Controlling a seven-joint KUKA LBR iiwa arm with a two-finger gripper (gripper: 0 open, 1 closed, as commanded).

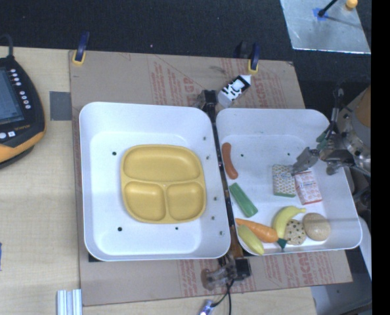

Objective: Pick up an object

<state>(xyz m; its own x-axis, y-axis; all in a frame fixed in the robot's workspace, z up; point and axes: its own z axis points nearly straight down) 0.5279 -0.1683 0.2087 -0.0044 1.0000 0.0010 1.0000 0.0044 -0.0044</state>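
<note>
Nothing is lifted yet, you'll note: the gripper [304,163] hangs over the right bin [260,120], and I cannot tell how its jaws stand; the 2 small packets [295,184] lie just below, grasping and lifting remain

We look down from a single fixed camera set high above the pale wooden tabletop [31,228], tilted at a slant. It stands far enough back to take in both shallow white plastic bins [90,176] [343,195] whole, with dark floor [149,12] along the top edge.
</note>
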